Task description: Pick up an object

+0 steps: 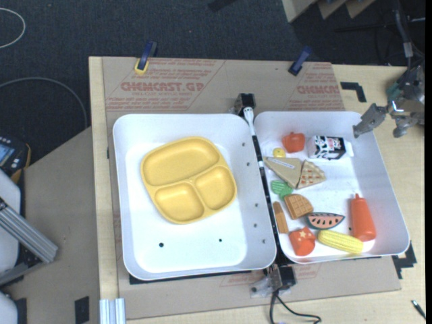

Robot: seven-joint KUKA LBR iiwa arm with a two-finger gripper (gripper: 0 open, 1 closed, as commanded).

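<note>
Altogether two bins (128, 181), one yellow tray (187, 179).

A yellow divided plate (188, 179) sits in the white left bin (135, 248). The white right bin (391, 201) holds an orange ketchup bottle (362, 217), yellow corn (341, 241), a red-and-green watermelon slice (325, 220) and a black-and-white carton (329, 147).

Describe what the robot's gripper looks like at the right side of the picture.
The gripper is grey metal, built from blocky parts, with a flat, slightly darker grey finger sticking out toward the right bin. It looks pale and a bit blurred against the dark floor. No markings or cables can be made out on it.
</note>
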